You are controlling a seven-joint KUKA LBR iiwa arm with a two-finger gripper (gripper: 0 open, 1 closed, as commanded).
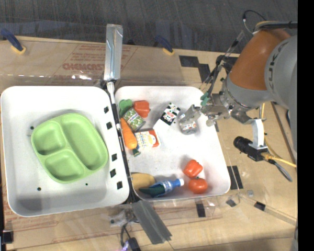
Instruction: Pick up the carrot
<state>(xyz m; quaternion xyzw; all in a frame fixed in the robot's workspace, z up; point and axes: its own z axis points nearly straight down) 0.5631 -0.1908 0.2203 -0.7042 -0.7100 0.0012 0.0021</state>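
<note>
Carrot [128, 135] is seen in the right bin [212, 156], lying along its left wall beside a small carton [147, 139], green end toward the far side. Gripper [189, 123] is parked near the bin's right rim, well apart from the carrot. State of the jaws cannot be told; nothing is seen held. Wall contact likely limits approach from the left, so a grasp across the carrot's width is judged best.
</note>
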